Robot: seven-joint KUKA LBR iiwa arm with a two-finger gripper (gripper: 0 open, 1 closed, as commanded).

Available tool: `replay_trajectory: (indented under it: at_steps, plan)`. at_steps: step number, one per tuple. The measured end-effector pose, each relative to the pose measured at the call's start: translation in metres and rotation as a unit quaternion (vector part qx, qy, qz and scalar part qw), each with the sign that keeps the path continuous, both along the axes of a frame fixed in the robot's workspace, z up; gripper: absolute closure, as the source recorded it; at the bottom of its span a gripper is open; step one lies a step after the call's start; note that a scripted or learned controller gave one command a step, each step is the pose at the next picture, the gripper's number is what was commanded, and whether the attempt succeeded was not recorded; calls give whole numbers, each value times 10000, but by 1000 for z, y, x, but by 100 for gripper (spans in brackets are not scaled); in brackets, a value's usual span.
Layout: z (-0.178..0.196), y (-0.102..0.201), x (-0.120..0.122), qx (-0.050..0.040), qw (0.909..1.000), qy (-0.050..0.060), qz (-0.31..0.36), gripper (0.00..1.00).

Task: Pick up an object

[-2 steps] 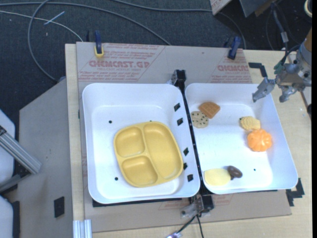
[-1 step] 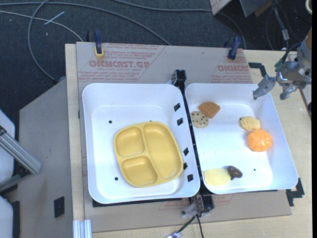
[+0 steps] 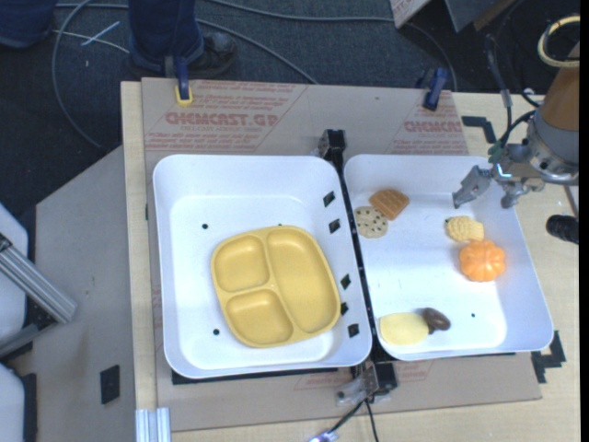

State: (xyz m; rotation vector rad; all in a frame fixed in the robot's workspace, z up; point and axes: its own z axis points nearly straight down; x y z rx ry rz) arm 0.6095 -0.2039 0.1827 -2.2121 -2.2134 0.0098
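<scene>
The grey arm with the orange band (image 3: 561, 109) is cut off by the right edge of the picture, so only its wrist part is seen. The pincer (image 3: 492, 190) hangs over the far right part of the right shallow white bin (image 3: 525, 339); its two fingers stand apart and nothing is between them. Their tips are small and a little blurred.

In this bin I count six things. Just below the pincer lies a pale yellow bumpy biscuit (image 3: 464, 228), and below that, touching it or almost, a round orange pumpkin-like toy (image 3: 482, 260). To the left of the pincer are an orange-brown waffle piece (image 3: 390, 203) and a round chocolate-chip cookie (image 3: 370, 221), touching each other. Far below the pincer, near the front wall, lies a pale yellow flat piece (image 3: 402, 329) with a small brown lump (image 3: 435, 319) against it; what they are is hard to tell.

The left shallow white bin (image 3: 184, 191), far left of the pincer, holds one yellow plastic plate with three compartments (image 3: 274, 285). Both bins stand on the bench (image 3: 138, 247).
</scene>
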Motion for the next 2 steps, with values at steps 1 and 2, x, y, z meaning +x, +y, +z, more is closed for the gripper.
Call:
replay_trajectory:
  at_steps: [1, 2]
  plan:
    - [-66, 7, -4, 6, 10000, 2, 2, 0]
    - [-97, 5, -1, -47, 10000, -78, 2, 0]
